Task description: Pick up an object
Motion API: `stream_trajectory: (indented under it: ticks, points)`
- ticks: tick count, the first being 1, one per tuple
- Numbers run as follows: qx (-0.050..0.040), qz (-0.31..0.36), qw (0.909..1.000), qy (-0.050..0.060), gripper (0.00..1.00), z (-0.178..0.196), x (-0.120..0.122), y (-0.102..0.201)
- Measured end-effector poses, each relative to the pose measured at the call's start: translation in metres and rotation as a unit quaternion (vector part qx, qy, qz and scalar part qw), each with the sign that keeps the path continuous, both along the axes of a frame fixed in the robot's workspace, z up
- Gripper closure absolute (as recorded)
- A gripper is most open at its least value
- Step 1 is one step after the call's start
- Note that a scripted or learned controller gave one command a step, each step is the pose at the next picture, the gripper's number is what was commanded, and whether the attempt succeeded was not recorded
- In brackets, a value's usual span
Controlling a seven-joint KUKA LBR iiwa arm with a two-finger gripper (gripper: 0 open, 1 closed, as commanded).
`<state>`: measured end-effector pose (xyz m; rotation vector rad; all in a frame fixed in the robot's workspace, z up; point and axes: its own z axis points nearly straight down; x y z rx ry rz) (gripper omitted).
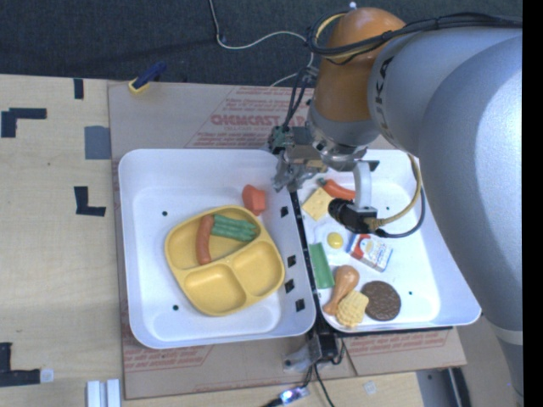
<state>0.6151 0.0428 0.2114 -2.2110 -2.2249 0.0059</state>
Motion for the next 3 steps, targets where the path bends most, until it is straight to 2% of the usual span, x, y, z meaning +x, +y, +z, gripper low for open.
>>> stream_trajectory:
  ticks: [1, 2, 3]
  points:
    - [-0.0006, -0.001, 1.0, 0.0, 1.0, 0.006, 0.007, -0.005]
    - [-0.0012, -0.002, 1.0, 0.001, 1.0, 0.0, -0.003, 0.004]
    - [-0.0011, -0.002, 1.0, 0.0, 1.0, 0.002, -0.003, 0.006]
